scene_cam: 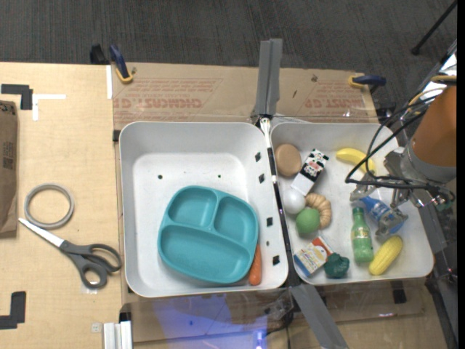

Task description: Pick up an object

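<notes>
The hand (pixel 383 211) hangs low at the 3 o'clock side of the right bin (pixel 418 267), over a blue thing (pixel 375 208) beside the green bottle (pixel 361 234); whether it is apart or together I cannot tell. Around it lie a banana (pixel 352 156) at 12 o'clock, corn (pixel 386 255) at 5, and a green ball (pixel 307 220) toward 9. The left bin (pixel 145 151) holds a teal plate (pixel 209 234) with a carrot (pixel 255 265) touching its 4 o'clock edge, while scissors (pixel 76 251) lie on the surface (pixel 58 158) at far 9.

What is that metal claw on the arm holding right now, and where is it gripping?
It cannot be told: the gripper hangs low over the right white bin, near the green plastic bottle, with nothing visibly held.
</notes>
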